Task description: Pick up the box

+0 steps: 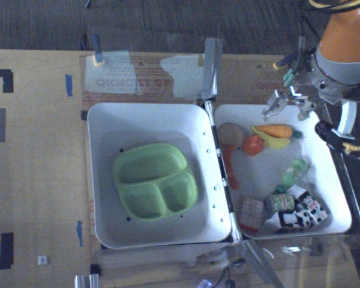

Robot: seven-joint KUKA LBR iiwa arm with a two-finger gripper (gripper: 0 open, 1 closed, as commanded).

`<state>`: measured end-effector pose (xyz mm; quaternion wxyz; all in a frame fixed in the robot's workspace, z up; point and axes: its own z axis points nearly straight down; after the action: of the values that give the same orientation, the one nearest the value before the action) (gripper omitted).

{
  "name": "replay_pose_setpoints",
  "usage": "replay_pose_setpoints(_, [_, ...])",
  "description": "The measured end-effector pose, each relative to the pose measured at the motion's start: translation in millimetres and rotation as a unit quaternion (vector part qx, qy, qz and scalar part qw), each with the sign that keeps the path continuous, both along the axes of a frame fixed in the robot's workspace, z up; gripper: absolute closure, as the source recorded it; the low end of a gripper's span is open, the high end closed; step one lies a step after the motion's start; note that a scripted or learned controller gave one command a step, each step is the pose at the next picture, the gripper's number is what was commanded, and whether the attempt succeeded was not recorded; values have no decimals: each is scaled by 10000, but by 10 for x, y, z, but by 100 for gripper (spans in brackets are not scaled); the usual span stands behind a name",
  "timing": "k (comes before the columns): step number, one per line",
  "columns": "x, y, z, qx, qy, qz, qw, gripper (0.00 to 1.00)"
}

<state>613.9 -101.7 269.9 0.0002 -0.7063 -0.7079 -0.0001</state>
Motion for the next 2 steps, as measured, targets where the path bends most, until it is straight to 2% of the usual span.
replay_pose_setpoints(1, [-508, 866, -713, -1, 3, -398, 9992, 0])
replay_pose_setpoints(2, [-1353, 1298, -863, -1, 17, -740, 9973, 0])
